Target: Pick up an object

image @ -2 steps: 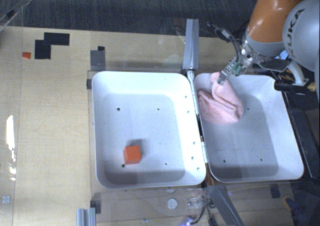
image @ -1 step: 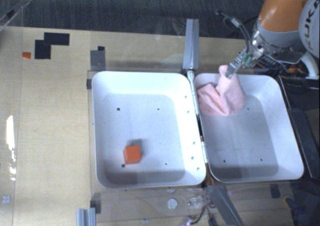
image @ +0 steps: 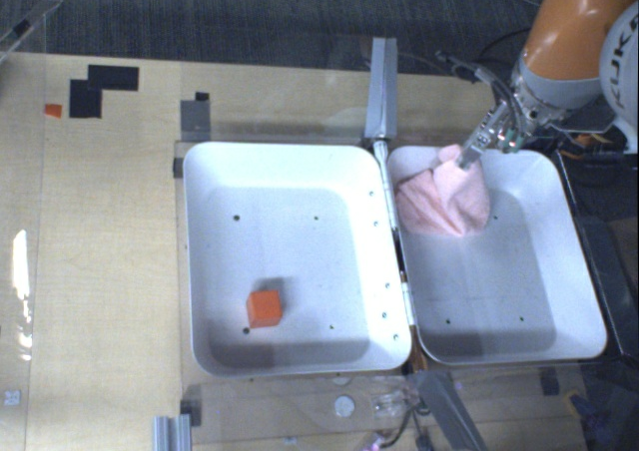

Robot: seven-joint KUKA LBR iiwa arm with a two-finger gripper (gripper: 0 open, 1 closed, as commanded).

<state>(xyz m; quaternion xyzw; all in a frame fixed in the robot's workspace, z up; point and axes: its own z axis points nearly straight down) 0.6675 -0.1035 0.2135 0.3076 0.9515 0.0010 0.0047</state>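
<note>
A pink cloth lies bunched in the far left corner of the right bin. Its top is drawn up into a peak that meets the tip of my gripper. The slim fingers are shut on that peak, and the rest of the cloth drapes down onto the bin floor. The arm comes in from the upper right. A small orange block rests on the floor of the left bin, near its front, far from the gripper.
A grey metal post stands behind the seam between the two bins. Black marker blocks and a small orange tag sit on the wooden bench at far left. Cables run behind the arm at upper right.
</note>
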